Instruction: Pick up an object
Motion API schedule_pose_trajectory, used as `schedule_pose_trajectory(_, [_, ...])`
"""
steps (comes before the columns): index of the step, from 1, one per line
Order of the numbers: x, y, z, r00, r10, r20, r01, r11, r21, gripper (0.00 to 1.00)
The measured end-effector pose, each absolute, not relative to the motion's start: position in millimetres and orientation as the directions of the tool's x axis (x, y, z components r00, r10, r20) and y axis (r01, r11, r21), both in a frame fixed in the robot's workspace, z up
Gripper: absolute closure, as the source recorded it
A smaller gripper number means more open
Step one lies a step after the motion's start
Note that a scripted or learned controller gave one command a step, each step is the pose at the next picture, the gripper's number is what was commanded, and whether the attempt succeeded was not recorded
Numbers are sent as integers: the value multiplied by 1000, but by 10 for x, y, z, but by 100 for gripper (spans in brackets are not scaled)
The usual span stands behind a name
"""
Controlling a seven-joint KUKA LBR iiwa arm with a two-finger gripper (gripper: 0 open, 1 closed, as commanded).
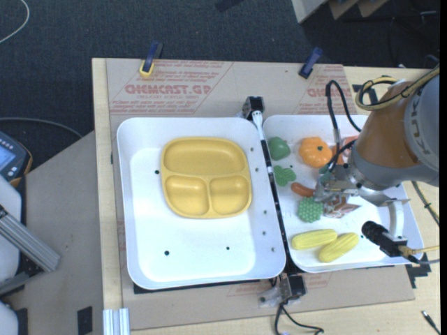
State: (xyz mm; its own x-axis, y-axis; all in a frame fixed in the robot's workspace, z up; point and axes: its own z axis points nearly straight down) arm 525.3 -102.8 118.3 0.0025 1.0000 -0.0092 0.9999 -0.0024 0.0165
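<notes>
The gripper (330, 195) is low in the right bin (399, 222), in the middle of the toys. I cannot tell how it is set. Things crowd it: an orange pumpkin (314, 152) behind, a green bumpy ball (309, 211) just beside it, and 2 yellow corn cobs (325, 243) near the front edge, lying left to right. The left bin (140, 208) has a yellow tray (206, 175) and lots of bare floor at the front.

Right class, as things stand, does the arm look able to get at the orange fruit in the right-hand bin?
Probably yes. The orange fruit lies uncovered near the far side of the right bin, just beside the gripper, which hangs over the bin's middle. Nothing sits on top of it; the green pieces lie off to its left.
</notes>
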Motion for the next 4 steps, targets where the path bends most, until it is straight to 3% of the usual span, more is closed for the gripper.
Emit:
schedule_pose_trajectory(1, [4963, -105, 2411, -9, 1000, 2, 1000, 9, 8, 100])
schedule_pose_trajectory(2, [4792, 692, 2841, -9, 1000, 2, 1000, 9, 5, 100])
schedule_pose_trajectory(3, [4796, 1401, 3375, -8, 1000, 3, 1000, 8, 7, 100])
schedule_pose_trajectory(4, [4779, 1269, 2635, 2, 1000, -2, 1000, -2, -9, 100])
